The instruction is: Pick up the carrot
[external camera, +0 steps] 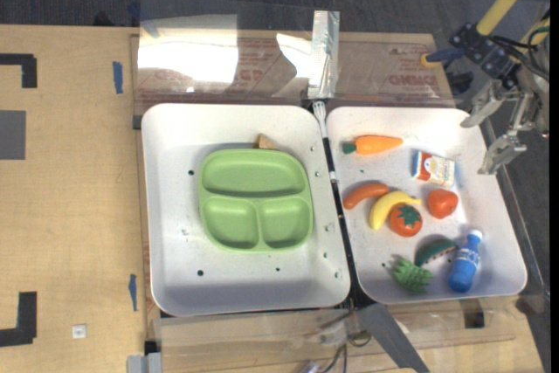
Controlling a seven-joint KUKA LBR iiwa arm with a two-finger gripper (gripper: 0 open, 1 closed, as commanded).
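The carrot (pixel 377 144), orange with a green stem end, lies flat at the far left of the right bin (pixel 511 227), its tip pointing right. My gripper (pixel 489 135) hangs over that bin's far right rim, well to the right of the carrot. Its two fingers stand apart, open, with nothing between them.
The right bin also holds a milk carton (pixel 434 169), a red pepper (pixel 443 203), a banana (pixel 387 207), a tomato (pixel 404 222), a red sausage (pixel 363 192), broccoli (pixel 410 275) and a blue bottle (pixel 465 260). A green divided plate (pixel 256 196) sits in the left bin (pixel 166 214).
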